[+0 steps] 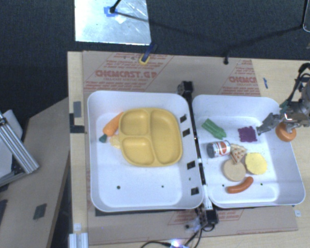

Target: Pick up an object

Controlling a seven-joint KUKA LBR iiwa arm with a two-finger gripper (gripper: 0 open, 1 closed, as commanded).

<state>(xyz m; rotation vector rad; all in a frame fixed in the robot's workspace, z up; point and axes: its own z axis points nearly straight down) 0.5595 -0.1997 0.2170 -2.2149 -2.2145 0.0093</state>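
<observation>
I see the grey two-finger pincer over the right white bin's far edge, nothing visibly held, opening indeterminate, purple toy piece nearest it.

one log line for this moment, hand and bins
hand over right bin rim | nearest: purple toy | yellow tray in left bin

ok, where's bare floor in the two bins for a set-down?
Left bin: front strip below the yellow tray. Right bin: back strip behind the green piece and purple piece. Crowded: right bin's middle, around the can and sausage.
</observation>
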